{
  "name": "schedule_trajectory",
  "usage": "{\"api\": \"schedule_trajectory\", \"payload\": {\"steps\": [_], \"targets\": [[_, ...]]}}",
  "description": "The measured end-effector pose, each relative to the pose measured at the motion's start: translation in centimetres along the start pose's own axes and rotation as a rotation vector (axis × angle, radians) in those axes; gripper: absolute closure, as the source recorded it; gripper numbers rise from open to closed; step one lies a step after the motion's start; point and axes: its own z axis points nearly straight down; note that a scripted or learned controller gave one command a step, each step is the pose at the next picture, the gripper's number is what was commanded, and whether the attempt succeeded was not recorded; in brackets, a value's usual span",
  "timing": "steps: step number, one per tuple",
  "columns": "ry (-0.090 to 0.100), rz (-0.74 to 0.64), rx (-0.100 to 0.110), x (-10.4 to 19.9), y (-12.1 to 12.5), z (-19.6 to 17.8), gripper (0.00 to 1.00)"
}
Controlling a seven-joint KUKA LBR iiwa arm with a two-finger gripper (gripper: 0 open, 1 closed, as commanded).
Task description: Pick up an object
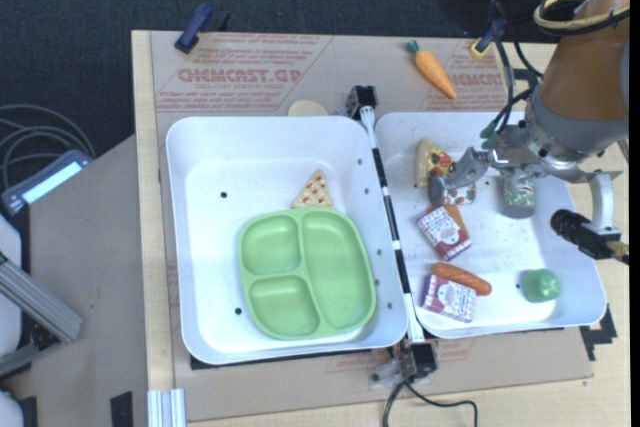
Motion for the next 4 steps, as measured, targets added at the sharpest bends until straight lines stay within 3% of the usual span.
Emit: {"api": "schedule_trajectory", "payload": {"steps": [1, 2, 3, 4], "targets": [[0.000, 0.001, 0.001, -0.7, -4.9, 11.7, 0.00], [0.001, 0.001, 0.002, 1.4, -8.1, 12.0, 0.00], [0.000, 0.002, 0.000, 1.4, -8.1, 11.0, 1.00], [0.000, -0.001, -0.002, 6.7, -4.1, 1.9, 1.00]]}}
